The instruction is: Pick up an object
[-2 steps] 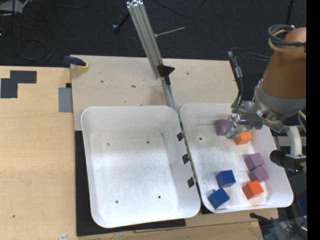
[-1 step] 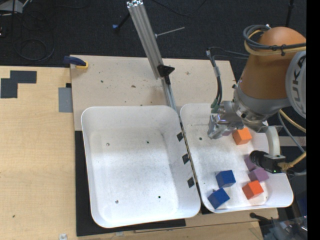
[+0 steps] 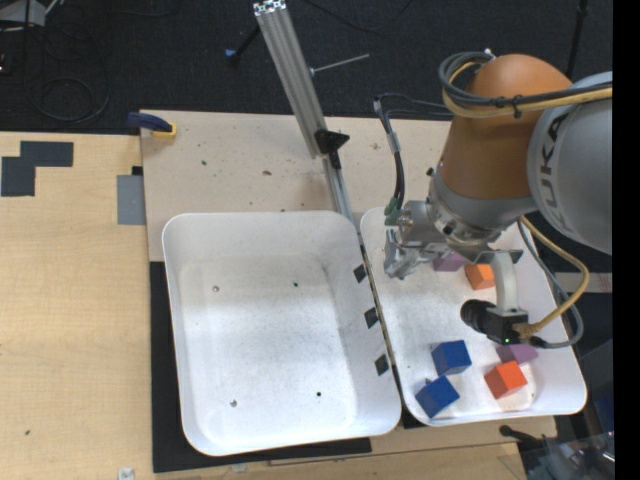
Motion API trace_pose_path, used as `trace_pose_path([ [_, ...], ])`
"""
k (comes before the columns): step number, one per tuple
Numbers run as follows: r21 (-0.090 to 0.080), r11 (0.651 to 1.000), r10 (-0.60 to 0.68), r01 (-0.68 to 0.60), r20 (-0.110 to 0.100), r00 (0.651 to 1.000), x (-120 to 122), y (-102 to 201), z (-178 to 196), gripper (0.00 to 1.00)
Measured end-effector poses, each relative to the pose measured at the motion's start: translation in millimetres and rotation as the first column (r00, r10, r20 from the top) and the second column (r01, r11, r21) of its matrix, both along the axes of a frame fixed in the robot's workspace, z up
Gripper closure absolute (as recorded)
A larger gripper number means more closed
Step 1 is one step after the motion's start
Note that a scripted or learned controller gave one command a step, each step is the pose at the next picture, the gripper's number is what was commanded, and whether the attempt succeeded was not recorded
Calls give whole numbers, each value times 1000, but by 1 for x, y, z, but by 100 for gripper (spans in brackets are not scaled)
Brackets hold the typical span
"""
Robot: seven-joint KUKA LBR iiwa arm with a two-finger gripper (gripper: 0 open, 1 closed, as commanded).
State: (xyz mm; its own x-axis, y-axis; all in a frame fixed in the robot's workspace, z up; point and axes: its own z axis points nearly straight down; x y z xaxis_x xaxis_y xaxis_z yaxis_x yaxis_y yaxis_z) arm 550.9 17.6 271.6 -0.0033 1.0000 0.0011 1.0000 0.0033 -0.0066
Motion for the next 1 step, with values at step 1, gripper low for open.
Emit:
trace_pose_path([
  [1, 0, 1000, 0, 0, 3, 1000, 21, 52, -12, 100],
])
